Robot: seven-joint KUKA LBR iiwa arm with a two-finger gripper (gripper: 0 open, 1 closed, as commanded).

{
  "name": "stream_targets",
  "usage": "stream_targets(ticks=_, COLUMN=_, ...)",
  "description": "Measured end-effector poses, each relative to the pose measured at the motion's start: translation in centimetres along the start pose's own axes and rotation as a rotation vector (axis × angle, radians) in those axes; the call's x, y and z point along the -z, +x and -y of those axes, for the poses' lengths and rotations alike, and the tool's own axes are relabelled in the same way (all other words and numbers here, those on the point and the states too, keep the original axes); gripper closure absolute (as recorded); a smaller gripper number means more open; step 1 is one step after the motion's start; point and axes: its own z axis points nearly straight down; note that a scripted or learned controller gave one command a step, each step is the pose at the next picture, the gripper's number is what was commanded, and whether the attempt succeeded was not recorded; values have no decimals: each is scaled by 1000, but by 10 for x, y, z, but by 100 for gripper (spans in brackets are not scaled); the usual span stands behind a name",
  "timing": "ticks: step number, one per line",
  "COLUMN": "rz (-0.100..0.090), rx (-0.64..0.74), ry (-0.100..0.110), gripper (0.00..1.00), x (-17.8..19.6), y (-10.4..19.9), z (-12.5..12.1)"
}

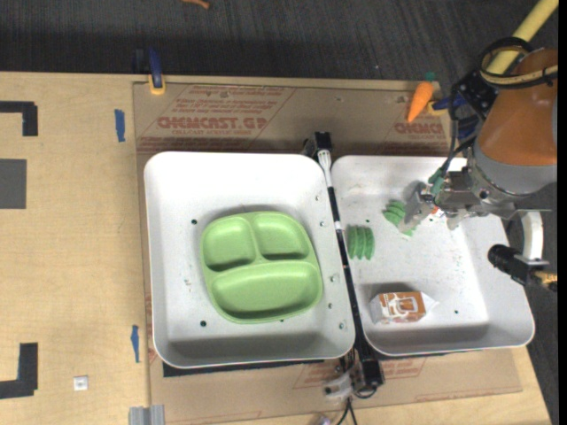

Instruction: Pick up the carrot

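The carrot (420,101), orange with a green top, lies outside the bins on the cardboard behind the right bin (496,326), close to that bin's back rim. My gripper (431,198) is low inside the right bin, in its back half. It sits just right of a small green item (396,212), well in front of the carrot. The grey wrist with its orange band (523,122) rises to the right of the gripper.
A second ridged green piece (361,242) lies by the right bin's left wall, and a wrapped brown snack (403,305) sits at its front. The left bin (177,202) holds a green divided plate (260,266). Cables (496,60) hang near the carrot.
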Motion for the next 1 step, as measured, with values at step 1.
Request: stream_targets(ticks=1, rz=-1, rx=214, ry=2, gripper=0, x=-18, y=50, z=45)
